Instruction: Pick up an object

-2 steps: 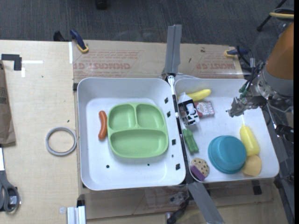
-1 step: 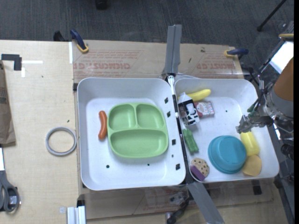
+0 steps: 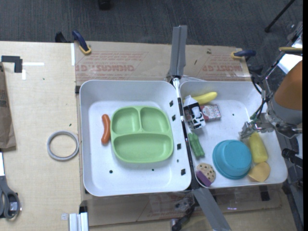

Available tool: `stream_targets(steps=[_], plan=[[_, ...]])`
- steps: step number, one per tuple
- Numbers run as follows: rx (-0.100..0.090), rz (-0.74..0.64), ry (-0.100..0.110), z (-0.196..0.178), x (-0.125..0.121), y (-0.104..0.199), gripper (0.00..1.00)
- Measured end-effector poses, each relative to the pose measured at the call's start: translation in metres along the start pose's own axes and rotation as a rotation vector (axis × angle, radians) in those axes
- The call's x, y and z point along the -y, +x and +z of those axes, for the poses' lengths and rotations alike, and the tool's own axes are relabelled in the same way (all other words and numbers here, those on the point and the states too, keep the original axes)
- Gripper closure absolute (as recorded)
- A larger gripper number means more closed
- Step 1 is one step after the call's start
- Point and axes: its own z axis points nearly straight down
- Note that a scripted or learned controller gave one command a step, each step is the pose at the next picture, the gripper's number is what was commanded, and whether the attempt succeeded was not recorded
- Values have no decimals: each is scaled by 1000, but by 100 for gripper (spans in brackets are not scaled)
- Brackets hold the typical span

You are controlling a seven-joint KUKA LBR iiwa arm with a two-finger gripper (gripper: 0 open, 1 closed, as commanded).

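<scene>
The right bin (image 3: 231, 102) holds a banana (image 3: 204, 98), a black-and-white carton (image 3: 193, 113), a red-and-white packet (image 3: 211, 112), a green stick-shaped item (image 3: 196, 145), an upturned blue bowl (image 3: 232, 158), a yellow bottle (image 3: 258, 147), a yellow-orange wedge (image 3: 260, 172), and a cookie (image 3: 206, 169) beside a purple piece (image 3: 204, 178). My gripper (image 3: 250, 128) hangs low at this bin's right side, just above the yellow bottle's upper end and right of the bowl. In the left bin (image 3: 91, 167) lie a green divided plate (image 3: 142, 134) and an orange sausage (image 3: 105, 129).
A metal divider bar (image 3: 178, 52) runs between the bins. On the bench to the left lie a grey tape ring (image 3: 63, 145) and scissors (image 3: 8, 203). Blue-and-yellow clamps (image 3: 82, 41) hold the cardboard behind the bins. Cables and a stand crowd the right edge.
</scene>
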Motion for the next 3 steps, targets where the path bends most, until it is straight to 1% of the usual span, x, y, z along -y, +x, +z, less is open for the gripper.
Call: stream_targets(steps=[1,2,3], plan=[[9,253,3,-38,16,44,100],[10,253,3,-38,16,44,0],[9,-8,3,1,18,76,0]])
